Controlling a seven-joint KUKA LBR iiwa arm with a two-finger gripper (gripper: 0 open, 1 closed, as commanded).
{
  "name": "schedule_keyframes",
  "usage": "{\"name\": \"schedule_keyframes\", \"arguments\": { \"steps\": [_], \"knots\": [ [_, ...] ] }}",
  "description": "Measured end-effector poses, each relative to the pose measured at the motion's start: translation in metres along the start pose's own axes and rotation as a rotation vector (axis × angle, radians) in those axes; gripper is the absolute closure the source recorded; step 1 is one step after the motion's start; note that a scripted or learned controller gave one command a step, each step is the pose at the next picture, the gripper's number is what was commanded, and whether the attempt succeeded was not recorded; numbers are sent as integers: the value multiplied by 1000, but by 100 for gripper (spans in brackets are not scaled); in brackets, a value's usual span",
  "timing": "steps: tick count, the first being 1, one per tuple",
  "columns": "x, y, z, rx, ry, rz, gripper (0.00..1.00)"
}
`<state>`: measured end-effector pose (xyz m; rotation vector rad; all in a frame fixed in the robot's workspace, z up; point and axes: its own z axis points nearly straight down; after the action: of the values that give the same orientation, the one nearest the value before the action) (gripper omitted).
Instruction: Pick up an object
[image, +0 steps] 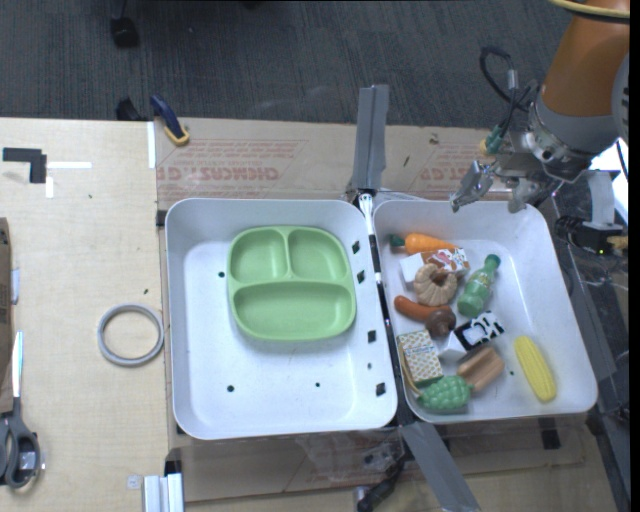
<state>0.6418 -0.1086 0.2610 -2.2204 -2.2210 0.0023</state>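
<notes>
The right bin holds several toy foods: a carrot, a brown pastry, a green bottle, a sausage, a black-and-white piece, a hot dog, a yellow corn cob, a waffle square and a green broccoli. My gripper hangs above the bin's far edge, open, with nothing between its fingers. It is well apart from the food, up and right of the carrot.
A green divided plate lies in the left bin. A grey upright post stands behind the seam between the bins. On the bench at left are a tape ring, scissors and a blue clamp.
</notes>
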Motion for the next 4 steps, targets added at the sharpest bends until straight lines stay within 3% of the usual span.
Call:
{"name": "schedule_keyframes", "arguments": {
  "steps": [1,2,3,4],
  "knots": [
    [-22,-16,143,-10,-3,-119,0],
    [0,3,154,-22,-8,-240,0],
    [-35,-53,95,-3,-1,-536,0],
    [3,-14,168,-5,-2,-547,0]
  ]
}}
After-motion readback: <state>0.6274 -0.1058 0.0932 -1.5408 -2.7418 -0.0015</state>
